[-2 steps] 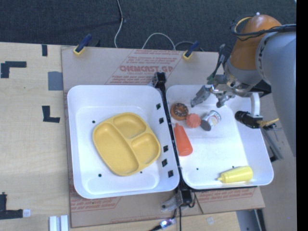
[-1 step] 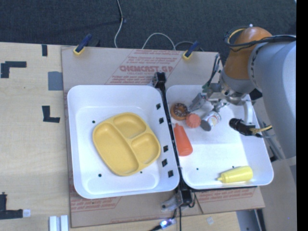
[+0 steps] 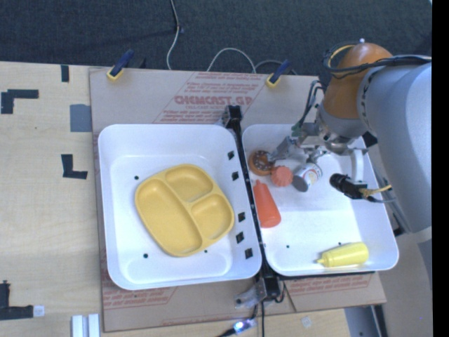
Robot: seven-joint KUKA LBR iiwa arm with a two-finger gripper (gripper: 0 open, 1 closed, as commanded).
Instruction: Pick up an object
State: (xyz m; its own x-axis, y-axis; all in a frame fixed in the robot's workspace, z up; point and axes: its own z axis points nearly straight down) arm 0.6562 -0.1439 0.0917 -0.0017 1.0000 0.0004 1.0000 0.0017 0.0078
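Observation:
My gripper is low in the right bin, near its back left part, and it is open. A small salmon-coloured ball lies just at its fingertips, touching or nearly touching them; I cannot tell whether it sits between them. A brown ring-shaped donut lies just left of the ball. An orange carrot-like piece rests along the bin's left wall. At the front right a yellow squeeze bottle lies on its side.
The left bin holds a yellow divided plate. A black divider runs between the bins. The grey arm with its orange band covers the right bin's back right corner. A black cable end hangs beside the gripper.

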